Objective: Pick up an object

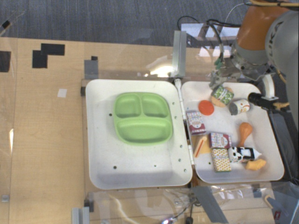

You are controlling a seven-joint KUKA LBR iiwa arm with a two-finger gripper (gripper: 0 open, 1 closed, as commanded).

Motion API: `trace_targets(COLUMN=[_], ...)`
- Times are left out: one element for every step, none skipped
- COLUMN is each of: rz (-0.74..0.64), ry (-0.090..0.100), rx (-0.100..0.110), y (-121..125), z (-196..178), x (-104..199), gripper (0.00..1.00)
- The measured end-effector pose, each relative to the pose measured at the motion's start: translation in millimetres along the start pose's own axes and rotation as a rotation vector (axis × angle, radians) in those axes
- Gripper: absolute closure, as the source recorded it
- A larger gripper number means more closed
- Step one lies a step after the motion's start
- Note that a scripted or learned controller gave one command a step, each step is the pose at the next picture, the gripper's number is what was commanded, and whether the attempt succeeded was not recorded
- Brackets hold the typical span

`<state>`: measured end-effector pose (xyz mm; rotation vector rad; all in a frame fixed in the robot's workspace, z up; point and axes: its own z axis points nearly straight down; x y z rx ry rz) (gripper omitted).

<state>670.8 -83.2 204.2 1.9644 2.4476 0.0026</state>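
Jaws look clamped on the green-labelled packet (222, 95), which your gripper (219, 80) carries above the right bin's (275, 171) back edge; you'd judge it lifted to clear the red lid (206, 107) and neighbouring clutter.

We see a small green-and-white packet (222, 95) lying tilted near the back of the right bin (275, 171), just beside a red-orange disc (206, 108) and a white cup (239, 107) on its side.
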Motion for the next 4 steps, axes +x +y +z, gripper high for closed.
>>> trace_targets(rz=[-0.237,0.114,0.114,0.01], ry=[-0.001,-0.001,0.0,-0.001], rx=[-0.001,-0.004,-0.001,-0.007], y=[-19.8,-11.1,-11.6,-76.9], z=[-25.6,93.5,94.9,116.1], x=[-89.1,-52.9,-52.3,-61.7], gripper=[1.0,1.0,0.0,0.0])
